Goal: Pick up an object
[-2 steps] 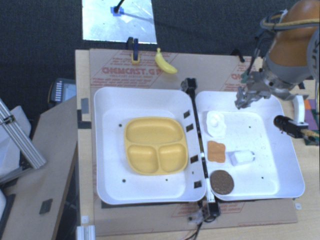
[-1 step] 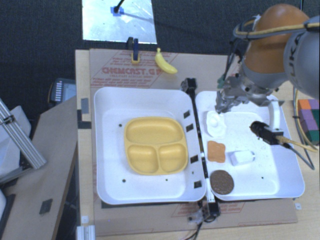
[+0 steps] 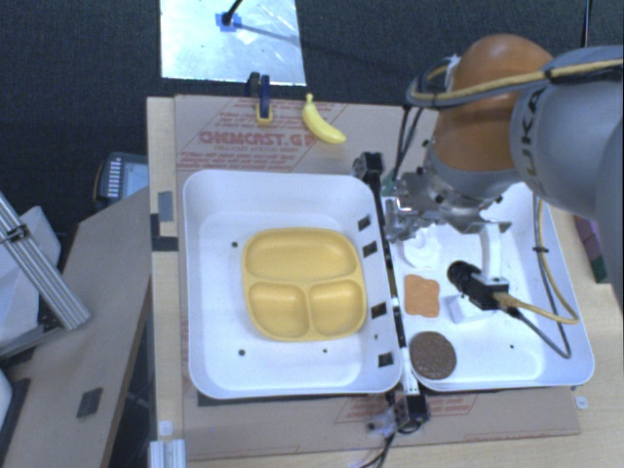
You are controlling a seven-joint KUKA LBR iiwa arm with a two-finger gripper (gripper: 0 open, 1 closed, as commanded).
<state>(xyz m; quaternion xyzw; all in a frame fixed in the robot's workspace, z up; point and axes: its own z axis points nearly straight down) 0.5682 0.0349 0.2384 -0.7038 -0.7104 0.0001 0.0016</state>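
place: robot lab | signs: big grey arm (image 3: 575,135) with wires | 2 white bins (image 3: 205,261) on a cardboard bench (image 3: 253,135) | metal frame bars (image 3: 39,271) | dark curtain (image 3: 78,47) behind

Glossy yellow plastic tray (image 3: 297,283) in a smooth white plastic bin (image 3: 210,261); matt cardboard base (image 3: 283,135).

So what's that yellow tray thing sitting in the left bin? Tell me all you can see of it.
The yellow tray is a rounded, squarish plate that looks like matte plastic, moulded into three compartments: one wide one at the far side and two smaller ones nearer the camera. It lies flat and right way up near the middle of the left white bin, resting on the bin's floor. Its compartments hold nothing, and nothing else touches it.
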